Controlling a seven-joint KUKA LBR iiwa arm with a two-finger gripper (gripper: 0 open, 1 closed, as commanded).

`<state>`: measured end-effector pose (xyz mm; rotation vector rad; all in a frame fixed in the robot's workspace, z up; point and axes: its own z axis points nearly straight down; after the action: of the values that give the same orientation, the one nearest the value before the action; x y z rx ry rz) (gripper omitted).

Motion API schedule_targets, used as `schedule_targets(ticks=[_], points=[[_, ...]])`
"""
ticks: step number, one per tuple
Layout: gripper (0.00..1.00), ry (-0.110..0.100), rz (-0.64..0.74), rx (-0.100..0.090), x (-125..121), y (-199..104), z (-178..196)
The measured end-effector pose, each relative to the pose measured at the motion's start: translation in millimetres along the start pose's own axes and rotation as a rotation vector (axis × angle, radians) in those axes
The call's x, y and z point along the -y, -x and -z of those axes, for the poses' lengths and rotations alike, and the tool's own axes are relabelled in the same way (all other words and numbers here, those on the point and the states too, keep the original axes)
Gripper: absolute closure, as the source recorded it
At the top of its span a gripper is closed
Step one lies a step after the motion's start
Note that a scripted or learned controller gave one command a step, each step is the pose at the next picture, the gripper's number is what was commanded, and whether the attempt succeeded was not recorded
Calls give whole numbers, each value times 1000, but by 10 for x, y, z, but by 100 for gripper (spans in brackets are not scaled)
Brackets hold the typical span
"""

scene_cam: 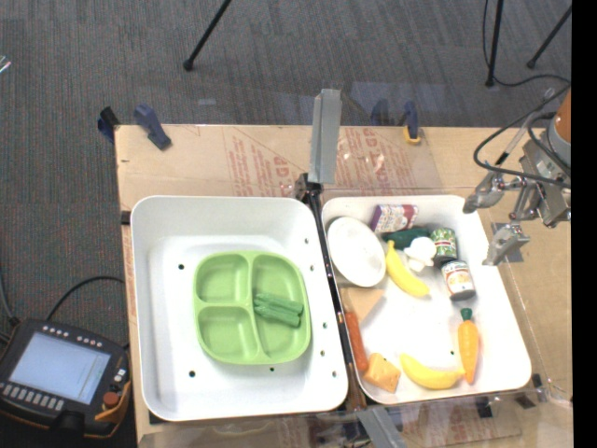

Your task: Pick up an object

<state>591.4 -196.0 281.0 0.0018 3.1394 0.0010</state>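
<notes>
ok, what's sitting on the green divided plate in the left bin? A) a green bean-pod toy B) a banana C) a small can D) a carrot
A: a green pod-like toy lies across the right side of the green divided plate in the left bin; bananas, carrot and cans are in the other bin.
</notes>
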Motion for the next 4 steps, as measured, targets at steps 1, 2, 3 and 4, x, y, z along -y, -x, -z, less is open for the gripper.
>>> schedule_targets(ticks=[1, 2, 3, 4], points=[[0, 4, -71, -12, 87, -246, -1035], [0, 3, 10, -8, 150, -924, -1962], [0, 3, 47, -2, -589, -1093, -1937], [0, 0, 66, -1, -400, -1109, -1934]])
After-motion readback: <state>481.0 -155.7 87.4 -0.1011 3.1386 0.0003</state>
